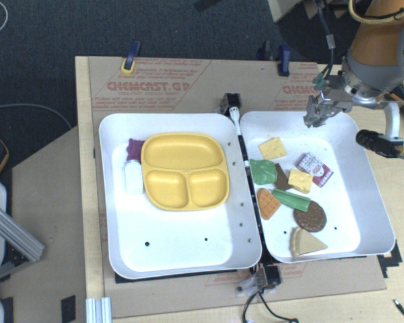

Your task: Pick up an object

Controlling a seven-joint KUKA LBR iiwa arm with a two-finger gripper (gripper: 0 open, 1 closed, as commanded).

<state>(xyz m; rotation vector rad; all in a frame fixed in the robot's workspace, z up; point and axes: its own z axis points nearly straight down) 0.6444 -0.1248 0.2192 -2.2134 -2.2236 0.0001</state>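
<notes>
The toys lie clustered in the right bin (363, 180): a cheese square (273, 148), a wrapped candy (314, 167), a second cheese cube (299, 180), a green piece (262, 172), a brown cookie (311, 217) and a pale wedge (308, 243). None is lifted yet. The gripper (316, 116) hangs over the bin's far edge, apart from the pile, and I cannot tell whether its fingers are spread or closed, since they are small and dark. The step looks like the approach; next it must move toward 1 piece and descend. The left bin (114, 200) holds a yellow tray (185, 170) that partly hides a purple item (135, 148).
</notes>
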